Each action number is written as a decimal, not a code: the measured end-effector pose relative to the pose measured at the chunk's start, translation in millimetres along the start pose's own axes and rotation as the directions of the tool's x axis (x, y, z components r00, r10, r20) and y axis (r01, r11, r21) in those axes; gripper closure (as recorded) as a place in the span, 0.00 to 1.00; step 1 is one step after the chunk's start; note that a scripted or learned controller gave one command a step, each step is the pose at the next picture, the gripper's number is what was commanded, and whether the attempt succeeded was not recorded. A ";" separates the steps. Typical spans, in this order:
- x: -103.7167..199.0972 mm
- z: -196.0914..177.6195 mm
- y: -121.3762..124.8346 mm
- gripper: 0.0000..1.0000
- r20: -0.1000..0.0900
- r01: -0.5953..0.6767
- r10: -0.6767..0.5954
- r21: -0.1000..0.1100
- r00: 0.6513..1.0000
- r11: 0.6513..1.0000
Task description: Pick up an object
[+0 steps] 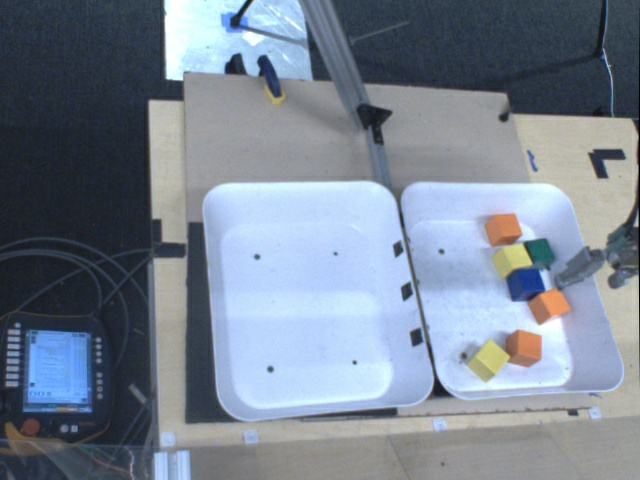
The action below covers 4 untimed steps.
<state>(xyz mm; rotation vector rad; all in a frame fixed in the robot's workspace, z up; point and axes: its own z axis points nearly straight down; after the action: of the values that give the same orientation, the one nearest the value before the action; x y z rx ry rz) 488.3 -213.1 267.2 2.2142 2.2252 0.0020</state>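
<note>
The teach pendant [55, 373] lies nearest the camera, left of the bench [300, 128], its screen lit. The left bin [310, 203] has bare white floor. The right bin [440, 208] holds seven blocks: an orange block [503, 229] at the top, then a yellow block [511, 260], green block [539, 252], blue block [526, 284] and second orange block [549, 306] clustered together, with a yellow [489, 359] and orange [523, 347] pair lower down. My tool [582, 266] reaches over the bin's right rim, just beside the blue block; I cannot tell how it stands.
</note>
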 end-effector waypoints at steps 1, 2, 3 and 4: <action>-0.1 -0.1 0.0 0.00 0.000 -0.001 0.001 0.000 1.000 1.000; 9.1 53.6 5.4 0.00 -0.002 -0.002 0.002 0.005 1.000 1.000; 17.3 112.6 7.5 0.00 -0.002 -0.002 0.002 0.006 1.000 1.000; 20.2 161.9 9.0 0.00 -0.007 0.001 -0.001 0.004 1.000 1.000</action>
<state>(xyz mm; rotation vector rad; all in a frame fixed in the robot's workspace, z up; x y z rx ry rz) 497.6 -193.0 105.3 2.2187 2.2317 0.0062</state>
